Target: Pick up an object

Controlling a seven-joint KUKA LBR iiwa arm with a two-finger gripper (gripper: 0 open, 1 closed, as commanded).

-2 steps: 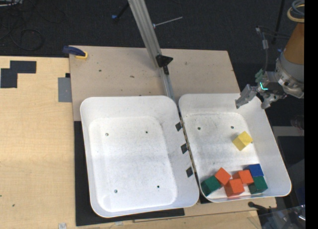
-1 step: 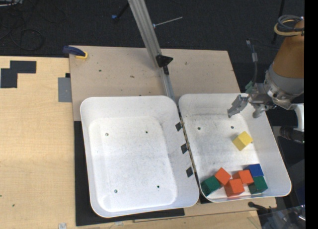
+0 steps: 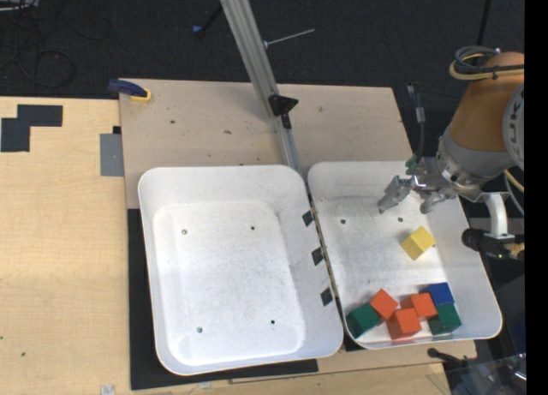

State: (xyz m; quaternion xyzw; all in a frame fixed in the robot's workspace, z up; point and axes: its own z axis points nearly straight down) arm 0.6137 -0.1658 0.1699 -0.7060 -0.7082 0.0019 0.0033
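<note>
My gripper (image 3: 404,206) hangs over the upper part of the right bin (image 3: 360,239), its fingers spread open with nothing between them. A yellow block (image 3: 418,242) lies in that bin just below and to the right of the gripper, apart from it. At the bin's near end sits a cluster of blocks: three orange ones (image 3: 404,323), two green ones (image 3: 364,319) and a blue one (image 3: 440,292).
The left bin (image 3: 163,213) stands beside the right one, joined by black clips (image 3: 315,255). A slanted aluminium rail (image 3: 253,50) rises behind the bins. The arm's grey body with its orange band (image 3: 484,119) stands at the right.
</note>
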